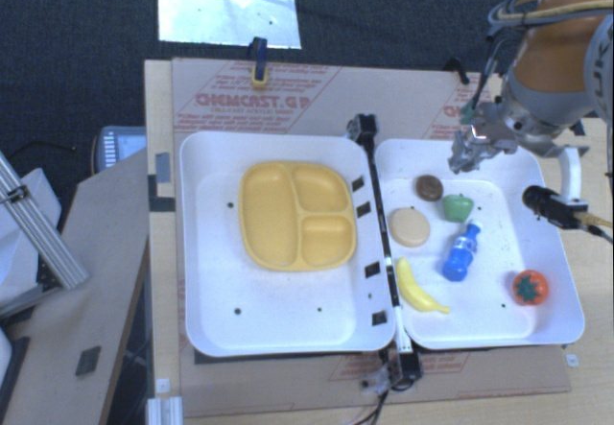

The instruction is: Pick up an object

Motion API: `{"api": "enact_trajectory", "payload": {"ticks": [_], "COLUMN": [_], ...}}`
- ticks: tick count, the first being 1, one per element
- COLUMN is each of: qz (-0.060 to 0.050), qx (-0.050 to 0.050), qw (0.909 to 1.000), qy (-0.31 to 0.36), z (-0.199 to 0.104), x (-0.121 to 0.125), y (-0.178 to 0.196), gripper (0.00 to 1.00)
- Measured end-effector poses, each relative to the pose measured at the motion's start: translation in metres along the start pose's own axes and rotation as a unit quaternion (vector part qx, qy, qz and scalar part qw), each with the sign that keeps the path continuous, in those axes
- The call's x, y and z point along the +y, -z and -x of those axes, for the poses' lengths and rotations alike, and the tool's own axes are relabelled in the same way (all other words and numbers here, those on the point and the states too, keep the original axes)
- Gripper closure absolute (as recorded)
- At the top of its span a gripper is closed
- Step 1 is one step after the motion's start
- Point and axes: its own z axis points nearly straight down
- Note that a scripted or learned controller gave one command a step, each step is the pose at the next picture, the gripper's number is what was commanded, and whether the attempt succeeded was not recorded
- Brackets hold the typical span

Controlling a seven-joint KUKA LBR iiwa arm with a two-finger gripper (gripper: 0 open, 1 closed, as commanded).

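Basically nothing is picked yet: gripper point(464, 156) hovers over the right bin's point(556, 322) back edge, fingers' state hard to tell, holding nothing visible. Brown ball point(429, 187), green apple point(459, 207) and blue bottle point(461, 253) lie near, untouched.

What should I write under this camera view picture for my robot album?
Robot gripper hovers over the right bin of toy food, beside a yellow tray in the left bin.
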Motion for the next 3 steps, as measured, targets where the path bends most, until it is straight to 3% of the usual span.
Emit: {"api": "enact_trajectory", "payload": {"ticks": [3], "qz": [0.000], "qx": [0.000], "qw": [1.0000], "qy": [0.000], "z": [-0.162], "x": [0.020], "y": [-0.019], "gripper": [1.00]}}
